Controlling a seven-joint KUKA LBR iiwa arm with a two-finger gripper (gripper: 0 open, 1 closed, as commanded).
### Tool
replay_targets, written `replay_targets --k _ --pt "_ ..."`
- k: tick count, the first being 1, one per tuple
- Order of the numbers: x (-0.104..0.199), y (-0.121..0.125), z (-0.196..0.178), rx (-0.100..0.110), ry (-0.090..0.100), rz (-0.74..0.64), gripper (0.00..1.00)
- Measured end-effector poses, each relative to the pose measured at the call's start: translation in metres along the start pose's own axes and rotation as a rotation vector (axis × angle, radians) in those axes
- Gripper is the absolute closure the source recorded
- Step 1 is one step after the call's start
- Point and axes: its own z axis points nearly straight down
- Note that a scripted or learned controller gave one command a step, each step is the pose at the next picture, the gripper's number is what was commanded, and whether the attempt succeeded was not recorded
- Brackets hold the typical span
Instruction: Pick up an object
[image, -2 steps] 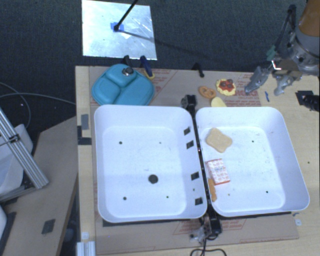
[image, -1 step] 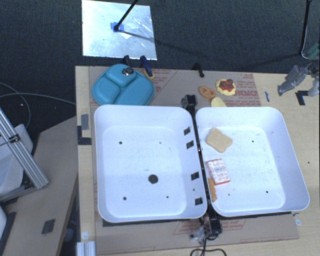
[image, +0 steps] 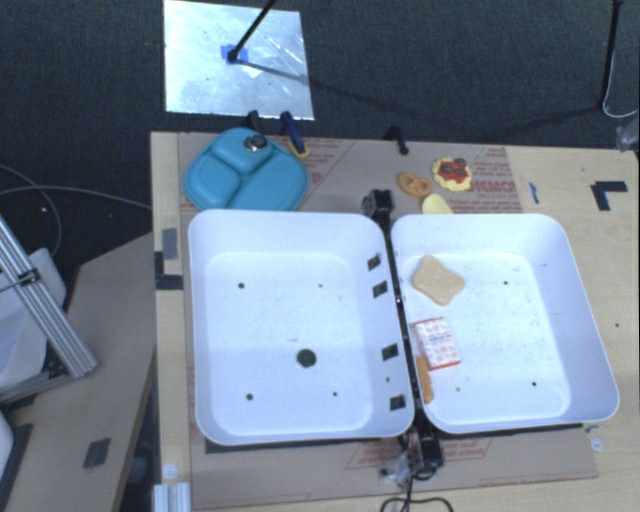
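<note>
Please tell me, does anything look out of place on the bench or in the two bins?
Yes. Three small food-like pieces lie on the bench behind the right bin, outside both bins. A blue divided tray sits behind the left bin, hanging over the bench's rear edge. A tan piece and a red-and-white packet lie in the right bin.
</note>
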Motion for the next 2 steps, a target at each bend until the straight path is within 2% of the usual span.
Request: replay_targets --k 1,2 --pt "-0.046 -0.087 0.006 0.012 0.003 0.002 0.0" --pt "0.066 -0.084 0.079 0.016 0.008 -0.015 0.0"
